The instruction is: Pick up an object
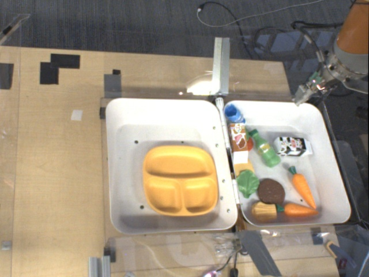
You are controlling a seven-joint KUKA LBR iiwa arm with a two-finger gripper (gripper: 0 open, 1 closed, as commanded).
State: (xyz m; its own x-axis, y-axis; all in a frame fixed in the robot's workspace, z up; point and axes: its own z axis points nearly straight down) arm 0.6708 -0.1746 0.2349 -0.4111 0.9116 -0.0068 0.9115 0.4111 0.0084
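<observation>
**One arm parked high, nothing picked yet**

One gripper [307,91] sits at the upper right of the frame, just off the top right corner of the right bin [331,133], hanging from the arm [353,36] with its orange band. We cannot tell how the gripper stands, it is too small and blurred, and we see no object in it. We judge it sits clear of the bin so the camera gets an open look at the items before a pick.

Moving outward, the candidate objects all lie in the right bin. A small black and white carton [291,146] is nearest the gripper, boxy and flat-faced. A green bottle [264,149] lies tilted beside it, smooth plastic. A blue cup [233,112] sits at the bin's top left corner. Lower down: a dark brown round disc [270,190], a leafy green piece [248,183], two glossy, tapered orange carrots [303,189], and more small pieces packed along the left wall.

The left bin [118,154] holds a yellow divided tray [180,179], matte, rounded, three compartments. Both bins are shallow white plastic on a pale wooden bench [52,172].
</observation>
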